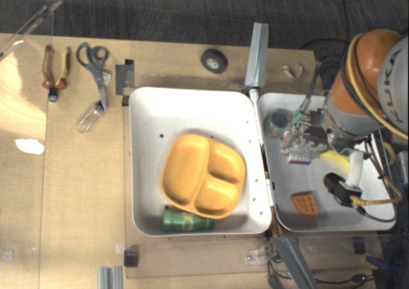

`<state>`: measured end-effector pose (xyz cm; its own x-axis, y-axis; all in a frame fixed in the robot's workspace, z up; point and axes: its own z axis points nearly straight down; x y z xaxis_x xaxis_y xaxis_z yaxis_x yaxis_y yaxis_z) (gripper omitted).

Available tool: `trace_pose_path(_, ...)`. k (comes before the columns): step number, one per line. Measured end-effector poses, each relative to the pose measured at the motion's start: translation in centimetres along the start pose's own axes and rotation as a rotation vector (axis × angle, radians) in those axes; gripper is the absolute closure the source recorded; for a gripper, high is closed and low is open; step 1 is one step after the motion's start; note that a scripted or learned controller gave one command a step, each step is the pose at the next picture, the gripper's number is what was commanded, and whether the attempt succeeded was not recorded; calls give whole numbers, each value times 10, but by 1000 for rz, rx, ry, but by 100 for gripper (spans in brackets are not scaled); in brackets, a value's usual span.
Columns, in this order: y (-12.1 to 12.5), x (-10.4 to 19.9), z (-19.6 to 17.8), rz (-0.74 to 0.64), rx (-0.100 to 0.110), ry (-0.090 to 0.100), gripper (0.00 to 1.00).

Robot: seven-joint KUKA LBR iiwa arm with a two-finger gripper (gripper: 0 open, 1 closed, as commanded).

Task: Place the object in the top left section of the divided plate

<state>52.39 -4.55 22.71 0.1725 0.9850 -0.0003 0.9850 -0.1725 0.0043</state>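
The tool (299, 137) hung over the upper left part of the right bin (281, 220), at the end of the grey arm with its orange band. We could not tell how far open it was, and we saw nothing that we could call held.

We judged the pick to be the step in hand, since the divided plate (204, 176) carried nothing in any of its sections. Just to the left of the tool lay a dark round thing (278, 119), near the bin's back corner. To its right, and a little nearer the front, lay a yellow piece (335, 160). An orange piece (305, 203) lay well forward of the tool, near the front wall. We could not say for certain which of these was the object meant, though the dark round thing lay closest.

The yellow plate sat in the left bin (144, 153), across the shared wall and well apart from the tool. A green can (185, 219) lay against the plate's front edge, partly under it. The section to fill was the large one on the plate's left side.

The next move, as we judged it, called for a firm grasp in the right bin. After that would come a lift clear of the wall and a carry leftward over the plate. Scissors (96, 67) lay on the surface (77, 204) beyond the bins.
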Motion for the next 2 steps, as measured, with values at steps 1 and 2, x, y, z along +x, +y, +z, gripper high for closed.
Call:
trace_pose_path(1,1,74,28,-57,2,1,100)
trace_pose_path(2,1,74,28,-57,2,1,0)
